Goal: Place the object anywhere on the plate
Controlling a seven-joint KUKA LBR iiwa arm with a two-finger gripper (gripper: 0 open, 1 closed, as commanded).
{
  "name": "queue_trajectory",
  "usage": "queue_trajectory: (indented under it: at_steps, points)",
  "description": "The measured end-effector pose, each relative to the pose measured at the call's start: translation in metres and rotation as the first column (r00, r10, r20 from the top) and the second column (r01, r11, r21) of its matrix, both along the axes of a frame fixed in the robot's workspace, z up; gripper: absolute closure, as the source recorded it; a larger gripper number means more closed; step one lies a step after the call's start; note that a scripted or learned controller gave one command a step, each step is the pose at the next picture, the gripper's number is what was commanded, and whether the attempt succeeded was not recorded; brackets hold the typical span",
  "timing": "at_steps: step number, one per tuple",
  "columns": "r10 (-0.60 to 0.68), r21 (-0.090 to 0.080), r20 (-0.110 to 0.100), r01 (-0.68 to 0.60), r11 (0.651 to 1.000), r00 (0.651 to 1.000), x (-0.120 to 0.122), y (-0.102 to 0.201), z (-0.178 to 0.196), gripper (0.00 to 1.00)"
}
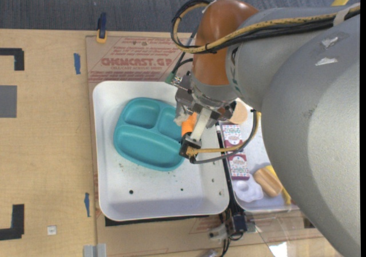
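The brown tabletop carries a cardboard sheet with red print, and on it two white bins side by side: the left bin and the right bin, touching. Black tape marks and a grey patch sit at the far left. A strip of blue tape lies just left of the sheet.

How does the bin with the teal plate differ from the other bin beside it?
The plate's bin shows almost whole; the other bin is largely covered by the arm. The plate's bin holds one large teal plate; the other bin holds several small things, among them a pink packet and a tan roll. Both are white and shallow.
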State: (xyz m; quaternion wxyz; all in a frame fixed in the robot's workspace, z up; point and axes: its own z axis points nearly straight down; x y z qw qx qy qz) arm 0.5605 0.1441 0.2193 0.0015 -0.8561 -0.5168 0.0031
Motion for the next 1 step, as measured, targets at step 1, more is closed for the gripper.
queue_trajectory:
  at_steps: [1]
  points:
    - [-0.002,-0.002,0.000,0.002,1.000,1.000,0.0005,-0.0023,0.0005,0.00]
